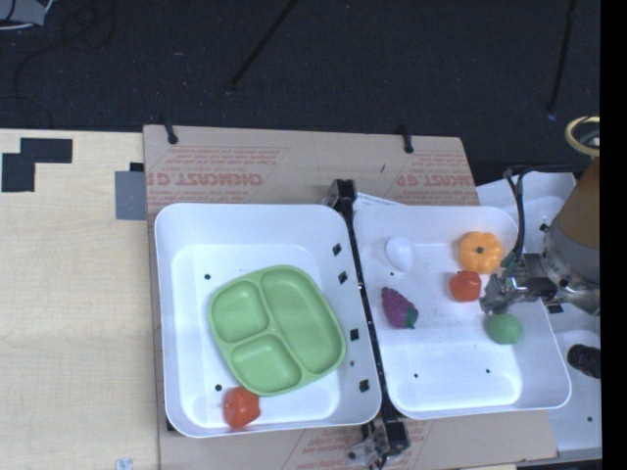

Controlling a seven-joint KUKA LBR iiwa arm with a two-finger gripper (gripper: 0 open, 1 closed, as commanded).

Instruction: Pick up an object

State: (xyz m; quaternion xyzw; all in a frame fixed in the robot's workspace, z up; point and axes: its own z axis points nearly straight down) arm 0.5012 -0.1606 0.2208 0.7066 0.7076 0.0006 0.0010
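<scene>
Camera view from above: the two-finger metal gripper (pixel 500 297) reaches in from the right over the right white plastic bin (pixel 441 395); whether anything sits between its tips cannot be told. Just below it lies a round green toy ball (pixel 506 330). Just left sits a red toy tomato (pixel 465 286), with an orange toy pumpkin (pixel 480 252) above. Farther left are a purple toy grape bunch (pixel 399 307) and a white egg-shaped toy (pixel 399 253). The left white plastic bin (pixel 186 253) holds a green three-compartment plate (pixel 276 330) and a red-orange toy fruit (pixel 241 406).

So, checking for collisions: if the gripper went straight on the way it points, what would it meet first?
Probably the green ball just under the gripper, though depth is unclear from this one view.
</scene>
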